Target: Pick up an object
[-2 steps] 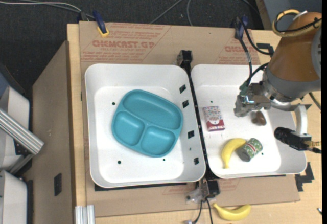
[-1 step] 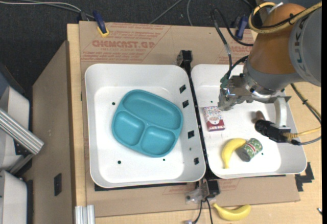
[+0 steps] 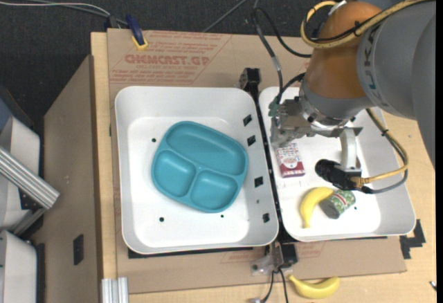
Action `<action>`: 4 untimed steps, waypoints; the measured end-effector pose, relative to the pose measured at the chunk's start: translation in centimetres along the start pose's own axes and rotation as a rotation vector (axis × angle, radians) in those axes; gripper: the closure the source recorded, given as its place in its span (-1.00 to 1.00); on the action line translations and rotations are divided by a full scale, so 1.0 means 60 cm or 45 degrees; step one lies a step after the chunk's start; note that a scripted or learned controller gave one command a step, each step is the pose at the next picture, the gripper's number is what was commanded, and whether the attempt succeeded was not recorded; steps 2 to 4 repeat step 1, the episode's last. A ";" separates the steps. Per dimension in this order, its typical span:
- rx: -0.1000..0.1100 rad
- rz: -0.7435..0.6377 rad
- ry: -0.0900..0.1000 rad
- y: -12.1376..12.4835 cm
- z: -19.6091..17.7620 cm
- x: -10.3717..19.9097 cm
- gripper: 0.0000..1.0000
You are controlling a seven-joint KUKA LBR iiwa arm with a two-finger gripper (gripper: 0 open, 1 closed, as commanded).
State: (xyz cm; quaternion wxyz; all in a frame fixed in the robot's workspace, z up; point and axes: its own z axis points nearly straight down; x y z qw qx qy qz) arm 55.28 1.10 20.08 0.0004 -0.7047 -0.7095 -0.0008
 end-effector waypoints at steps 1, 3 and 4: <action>0.000 -0.001 0.001 0.003 -0.006 0.092 1.00; 0.000 -0.001 0.001 0.003 -0.006 0.092 1.00; 0.000 -0.001 0.001 0.003 -0.006 0.092 1.00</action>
